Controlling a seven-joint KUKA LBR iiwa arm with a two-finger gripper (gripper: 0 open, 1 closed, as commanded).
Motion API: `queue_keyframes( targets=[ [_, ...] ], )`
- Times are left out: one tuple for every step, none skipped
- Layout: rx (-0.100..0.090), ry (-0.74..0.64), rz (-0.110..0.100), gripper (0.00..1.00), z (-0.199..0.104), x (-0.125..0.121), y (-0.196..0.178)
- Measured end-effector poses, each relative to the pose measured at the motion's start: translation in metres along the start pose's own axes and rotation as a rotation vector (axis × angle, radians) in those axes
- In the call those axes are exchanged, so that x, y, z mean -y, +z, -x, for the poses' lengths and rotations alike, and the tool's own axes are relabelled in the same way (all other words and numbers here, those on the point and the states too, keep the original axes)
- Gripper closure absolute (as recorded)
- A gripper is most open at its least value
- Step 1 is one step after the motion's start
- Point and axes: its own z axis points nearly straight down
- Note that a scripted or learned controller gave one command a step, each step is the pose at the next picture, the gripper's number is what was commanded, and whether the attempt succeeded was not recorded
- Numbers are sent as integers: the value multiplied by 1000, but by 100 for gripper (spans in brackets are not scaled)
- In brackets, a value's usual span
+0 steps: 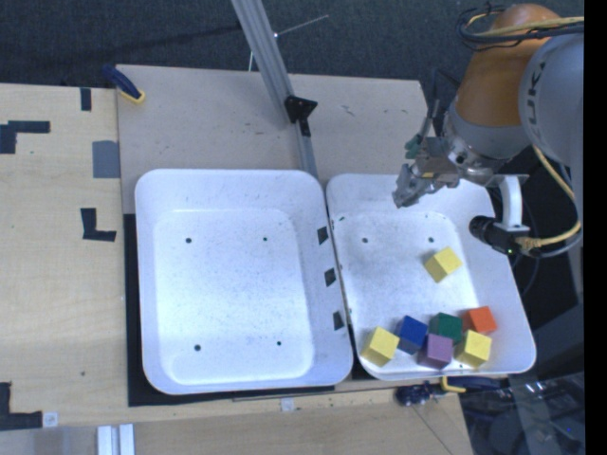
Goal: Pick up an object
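My gripper (410,191) hangs over the far edge of the right bin (379,254), with nothing visible between its fingers. A lone yellow block (442,263) lies in the middle right of that bin, well below the gripper. Along the near edge sits a cluster: a yellow block (381,345), a blue block (413,333), a green block (445,326), a purple block (438,350), an orange block (481,320) and another yellow block (475,348).
The left bin (228,278) sits beside the right one. A slanted metal pole (275,55) rises behind the bins. The arm's grey and orange body (512,74) fills the upper right, with cables (550,240) trailing down.
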Motion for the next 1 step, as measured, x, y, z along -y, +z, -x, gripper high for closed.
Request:
queue_keyframes(
  targets=[
    [0,0,-1,100,-52,5,11]
  ],
)
